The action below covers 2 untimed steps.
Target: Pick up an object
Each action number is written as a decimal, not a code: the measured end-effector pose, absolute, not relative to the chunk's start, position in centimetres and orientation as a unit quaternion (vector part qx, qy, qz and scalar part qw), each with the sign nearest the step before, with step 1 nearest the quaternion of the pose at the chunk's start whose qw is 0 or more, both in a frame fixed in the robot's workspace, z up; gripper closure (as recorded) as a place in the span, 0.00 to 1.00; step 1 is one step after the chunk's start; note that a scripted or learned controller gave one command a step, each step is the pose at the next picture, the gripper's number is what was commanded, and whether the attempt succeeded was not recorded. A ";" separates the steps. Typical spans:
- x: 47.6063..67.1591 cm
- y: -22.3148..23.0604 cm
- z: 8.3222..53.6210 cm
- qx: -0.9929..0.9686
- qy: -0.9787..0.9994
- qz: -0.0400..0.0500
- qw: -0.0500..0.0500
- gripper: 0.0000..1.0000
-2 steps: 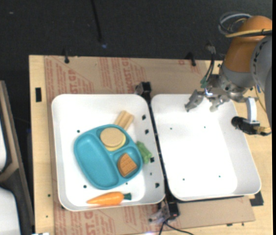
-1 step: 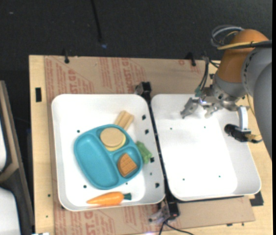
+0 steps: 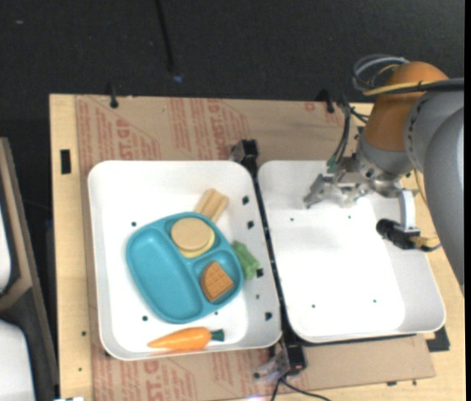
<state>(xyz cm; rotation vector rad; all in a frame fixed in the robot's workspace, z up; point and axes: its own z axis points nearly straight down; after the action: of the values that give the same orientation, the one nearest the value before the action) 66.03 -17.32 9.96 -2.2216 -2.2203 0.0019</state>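
Currently we judge the reach step: the gripper (image 3: 329, 189) sits over the right bin (image 3: 344, 307), well apart from every object. Whether it is released or clenched we cannot tell. Next move calls for travel to the left bin (image 3: 110, 224), which holds a blue tray (image 3: 162, 276), carrot (image 3: 187, 338), wooden block (image 3: 213, 202) and, possibly, a green piece (image 3: 247, 261).

blue divided tray (image 3: 169, 282) with round cracker (image 3: 193, 235), waffle piece (image 3: 216, 281); carrot (image 3: 187, 338) alongside, left bin (image 3: 110, 199)

two bins (image 3: 106, 224), one tray (image 3: 156, 282), one carrot (image 3: 184, 338)
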 end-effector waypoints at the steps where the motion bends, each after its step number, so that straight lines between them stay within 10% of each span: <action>1: 66.1 -17.4 11.2 -0.707 -0.707 -0.001 -0.001 1.00; 2: 65.7 -16.7 16.7 -0.707 -0.707 -0.002 -0.002 1.00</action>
<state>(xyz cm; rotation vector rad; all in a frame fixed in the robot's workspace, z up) 65.66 -16.66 16.70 -2.2250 -2.2249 -0.0053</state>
